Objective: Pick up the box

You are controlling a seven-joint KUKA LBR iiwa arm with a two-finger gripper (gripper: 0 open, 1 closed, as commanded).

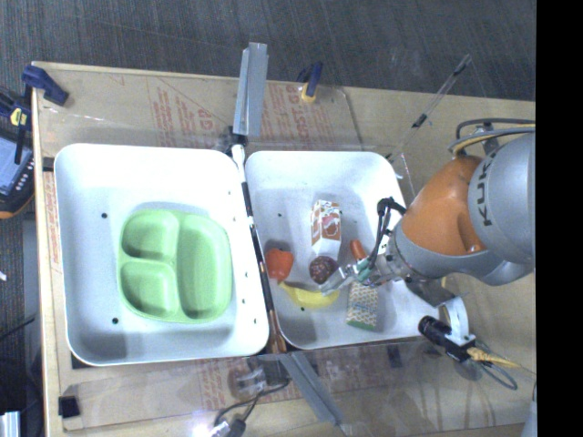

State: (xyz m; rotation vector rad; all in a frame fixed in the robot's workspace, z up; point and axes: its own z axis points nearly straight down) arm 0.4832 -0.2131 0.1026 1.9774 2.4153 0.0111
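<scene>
Jaws: I cannot tell how wide they are, or if they have hold of anything; the picture is too small and busy there.
Gripper [353, 273]: it is low in the right bin [273, 176], near the front, with things packed close around it.
Box [326, 223]: it lies in the middle of the right bin, a little behind the gripper and to its left. It is white and orange, and nothing is on top of it.
Near things: a dark round thing [322, 269] and a banana [311, 295] sit just beside the gripper. A dotted packet [363, 307] is in front of it. A red thing [280, 264] lies by the bin's left wall.
Arm [469, 217]: grey and orange, reaching in from the right.
Left bin: holds a green tray [176, 266], well away from the job.
How to do it well: I think the gripper should lift up first, go over the box, then come straight down across its thin sides. Go slow so the round thing is not bumped.
</scene>
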